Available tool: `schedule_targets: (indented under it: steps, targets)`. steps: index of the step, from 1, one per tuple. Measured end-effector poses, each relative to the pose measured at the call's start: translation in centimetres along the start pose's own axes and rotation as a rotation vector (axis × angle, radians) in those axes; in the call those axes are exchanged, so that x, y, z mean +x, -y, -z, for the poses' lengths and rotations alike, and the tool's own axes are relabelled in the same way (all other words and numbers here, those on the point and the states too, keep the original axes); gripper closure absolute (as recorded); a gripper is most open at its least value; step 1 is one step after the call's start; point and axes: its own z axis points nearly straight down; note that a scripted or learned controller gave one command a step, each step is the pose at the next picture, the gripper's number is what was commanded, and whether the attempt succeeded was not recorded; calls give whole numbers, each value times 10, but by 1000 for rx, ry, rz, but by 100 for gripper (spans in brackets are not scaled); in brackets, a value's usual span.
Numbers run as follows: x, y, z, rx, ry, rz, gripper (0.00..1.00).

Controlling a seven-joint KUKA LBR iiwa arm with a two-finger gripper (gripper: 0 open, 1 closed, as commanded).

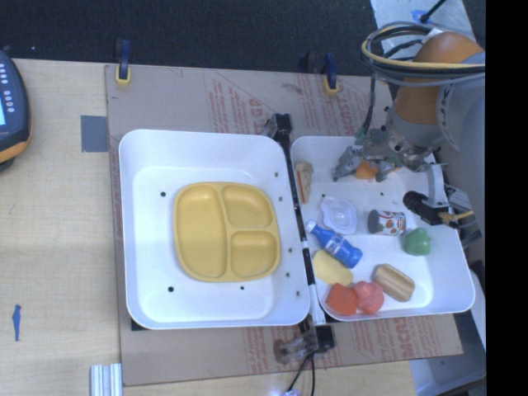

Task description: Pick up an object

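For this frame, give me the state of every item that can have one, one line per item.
gripper: low over the far part of the right bin, something orange by its tip; grasp unclear.
yellow divided plate: flat in the left bin, compartments bare.
blue bottle: lying on its side.
small can: lying on its side.
clear cup: resting in the bin, orientation unclear.
bread roll: lying flat.
green toy: resting loose, untouched.

Even, fairly bright light falls from above. The white left bin (148, 304) glares softly and loses surface detail, with a faint shadow beneath its near edge. The far floor (206, 11) stays dark. Small items look slightly soft and low in resolution.
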Motion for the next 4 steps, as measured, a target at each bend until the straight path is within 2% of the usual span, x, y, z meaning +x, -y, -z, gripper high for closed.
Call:
schedule_targets:
  steps: [1, 2, 3, 4]
  targets:
    - [-32, 2, -13, -3, 2, -5, 0]
    - [-28, 61, -3, 1, 0, -3, 0]
    - [10, -3, 24, -12, 2, 3, 0]
    - [-51, 54, 12, 1, 1, -7, 0]
